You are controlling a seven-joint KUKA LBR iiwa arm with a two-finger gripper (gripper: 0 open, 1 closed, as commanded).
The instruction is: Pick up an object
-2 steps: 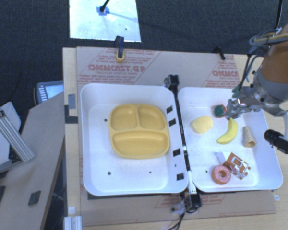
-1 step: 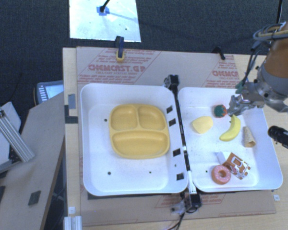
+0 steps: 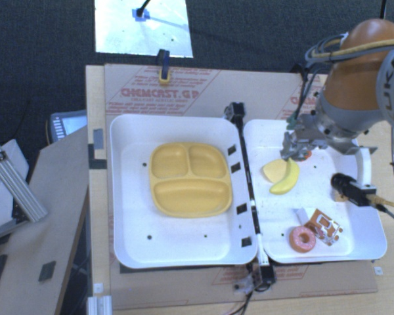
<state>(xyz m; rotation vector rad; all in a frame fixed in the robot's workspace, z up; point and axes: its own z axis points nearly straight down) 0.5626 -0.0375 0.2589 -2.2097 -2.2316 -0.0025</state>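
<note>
In the right bin [image 3: 276, 245] lie a yellow banana [image 3: 285, 178] and, touching its left side, a pale yellow slice-shaped piece [image 3: 272, 170]. Nearer the front lie a pink donut [image 3: 303, 239] and a brown-and-white pretzel-like piece [image 3: 326, 227]. My gripper [image 3: 295, 151] hangs just above the banana's upper end, pointing down. Nothing shows between its fingers.
The left bin [image 3: 128, 241] holds a yellow divided plate [image 3: 187, 179]. A black divider strip [image 3: 244, 176] runs between the bins. The arm's orange-banded wrist [image 3: 358, 64] reaches over the right bin's far right corner.
</note>
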